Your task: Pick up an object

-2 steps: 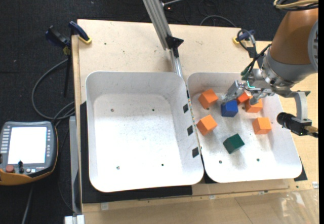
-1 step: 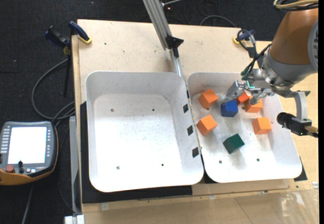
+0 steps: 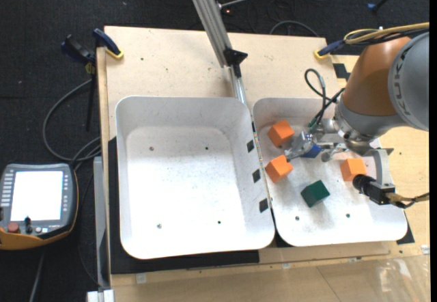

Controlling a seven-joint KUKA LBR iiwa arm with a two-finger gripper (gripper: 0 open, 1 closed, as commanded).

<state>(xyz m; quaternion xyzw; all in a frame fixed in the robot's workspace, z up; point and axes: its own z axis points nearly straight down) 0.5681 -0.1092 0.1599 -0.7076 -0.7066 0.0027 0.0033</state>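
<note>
The gripper [image 3: 300, 150] is hanging low in the right bin [image 3: 396, 229], between two orange blocks [image 3: 280, 134]; whether it is spread or pinching, I cannot tell. These blocks are looking light, rigid, square-sided: opposite flat faces should be offering the best hold.

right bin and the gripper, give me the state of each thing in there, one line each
gripper: low in the right bin, between two orange blocks
upper orange block: resting, free
lower orange block: resting, free
right orange block: resting beside the wrist
green block: resting, tilted, free
</note>
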